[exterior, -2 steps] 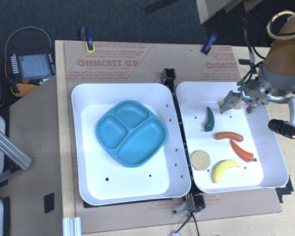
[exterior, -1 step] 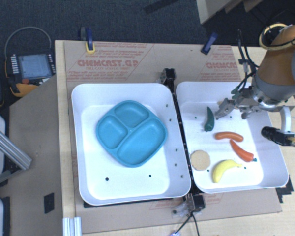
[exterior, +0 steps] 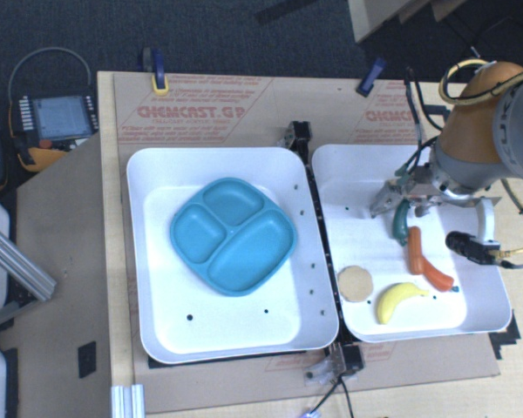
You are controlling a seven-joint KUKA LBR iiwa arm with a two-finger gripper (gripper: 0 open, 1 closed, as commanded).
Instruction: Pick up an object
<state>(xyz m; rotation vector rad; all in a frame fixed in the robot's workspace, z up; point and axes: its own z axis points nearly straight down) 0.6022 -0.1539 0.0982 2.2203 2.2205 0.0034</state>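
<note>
An orange carrot (exterior: 425,263) lies in the right bin (exterior: 479,319), with a yellow banana (exterior: 397,300) and a round tan cookie (exterior: 356,283) beside it. The gripper (exterior: 404,209) hangs just above the carrot's top end. I cannot tell how the jaws stand.

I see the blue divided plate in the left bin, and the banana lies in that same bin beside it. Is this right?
Not quite. The camera view shows the blue divided plate in the left bin, but the banana lies in the right bin, near a round tan piece.
</note>
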